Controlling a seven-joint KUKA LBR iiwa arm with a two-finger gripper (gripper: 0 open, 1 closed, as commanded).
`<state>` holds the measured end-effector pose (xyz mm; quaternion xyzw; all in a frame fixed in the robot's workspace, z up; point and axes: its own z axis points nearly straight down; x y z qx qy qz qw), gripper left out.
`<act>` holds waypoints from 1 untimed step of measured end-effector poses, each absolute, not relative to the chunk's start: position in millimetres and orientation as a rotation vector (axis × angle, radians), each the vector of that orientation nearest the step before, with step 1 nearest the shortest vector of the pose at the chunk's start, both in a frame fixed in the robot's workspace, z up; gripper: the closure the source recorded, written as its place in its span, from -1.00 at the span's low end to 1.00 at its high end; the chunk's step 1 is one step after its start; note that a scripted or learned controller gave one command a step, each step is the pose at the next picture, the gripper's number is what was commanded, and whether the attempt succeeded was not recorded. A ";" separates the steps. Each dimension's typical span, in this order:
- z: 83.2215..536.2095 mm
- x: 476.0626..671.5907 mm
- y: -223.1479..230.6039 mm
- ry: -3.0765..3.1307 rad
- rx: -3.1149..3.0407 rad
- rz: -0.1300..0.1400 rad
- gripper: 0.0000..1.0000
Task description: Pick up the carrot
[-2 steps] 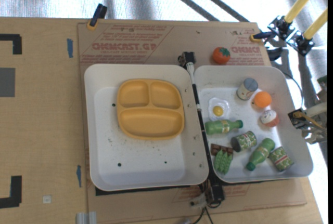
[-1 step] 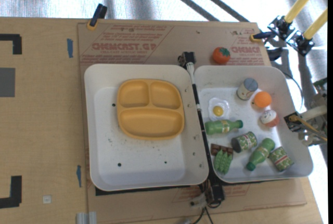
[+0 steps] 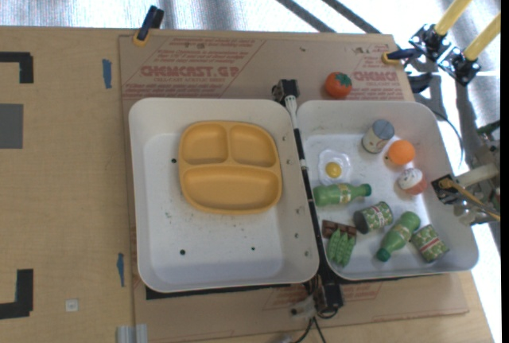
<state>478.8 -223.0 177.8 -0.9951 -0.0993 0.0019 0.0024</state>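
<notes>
Matt brown cardboard (image 3: pixel 71 174) underlies smooth white plastic bins (image 3: pixel 151 198); the yellow divided plate (image 3: pixel 231 166) looks matt plastic

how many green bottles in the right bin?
2. One green bottle lies sideways mid-bin, below the fried egg; the other lies tilted near the front, between two cans.

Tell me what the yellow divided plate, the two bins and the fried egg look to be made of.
Yellow divided plate: looks like moulded plastic or silicone, matte, with soft rounded rims and one even colour.
Left bin and right bin: likely thin formed plastic, smooth white with a slight sheen; the left one is speckled with dark marks.
Fried egg: seems a plastic toy, flat white with a glossy yellow yolk; too small to be sure.
</notes>
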 end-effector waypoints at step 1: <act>243.2 479.7 -223.8 -0.315 -3.125 0.000 1.00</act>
